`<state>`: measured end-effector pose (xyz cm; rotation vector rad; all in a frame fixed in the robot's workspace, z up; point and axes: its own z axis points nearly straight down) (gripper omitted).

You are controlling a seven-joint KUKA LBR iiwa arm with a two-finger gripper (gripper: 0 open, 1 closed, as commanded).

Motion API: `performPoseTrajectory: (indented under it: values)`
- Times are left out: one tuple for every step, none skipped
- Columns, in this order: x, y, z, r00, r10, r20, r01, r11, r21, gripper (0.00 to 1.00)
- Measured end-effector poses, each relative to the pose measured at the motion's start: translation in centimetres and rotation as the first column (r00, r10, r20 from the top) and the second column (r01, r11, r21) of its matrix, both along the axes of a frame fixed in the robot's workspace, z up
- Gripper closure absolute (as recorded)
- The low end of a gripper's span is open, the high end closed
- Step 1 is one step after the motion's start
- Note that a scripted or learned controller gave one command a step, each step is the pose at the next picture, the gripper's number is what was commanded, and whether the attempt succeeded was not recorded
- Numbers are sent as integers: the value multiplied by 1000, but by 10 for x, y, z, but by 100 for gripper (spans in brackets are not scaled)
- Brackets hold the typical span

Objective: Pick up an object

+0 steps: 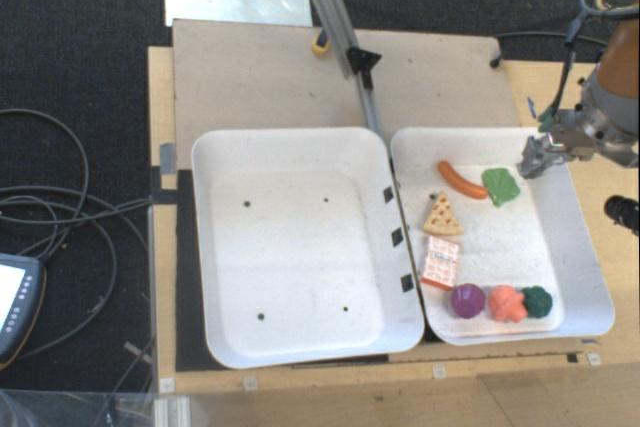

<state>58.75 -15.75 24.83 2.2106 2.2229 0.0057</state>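
Seven small toy foods gathered in the right bin (pixel 575 245), within the arm's reach: sausage (pixel 462 180), green leaf (pixel 501 186), pizza slice (pixel 442 215), wafer (pixel 440 263), purple ball (pixel 467 300), orange piece (pixel 507 304), broccoli (pixel 537 301). Tool (pixel 534 157) poised at the right bin's upper right edge, just beside the green leaf, probably the target; grip state impossible to tell. Left bin (pixel 215 245) alongside, both on a wooden surface (pixel 250 75); dark carpet and loose cables (pixel 60 205) beyond.

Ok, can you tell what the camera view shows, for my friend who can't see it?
A robot arm's hand hovers over the top right corner of the right bin, near a green toy leaf and a toy sausage. That bin also holds a pizza slice, a wafer, a purple ball, an orange toy and a broccoli.
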Motion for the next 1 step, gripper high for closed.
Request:
performPoseTrajectory:
  values:
    - [10, 43, -5, 1000, 4, -5, -4, 1000, 3, 100]
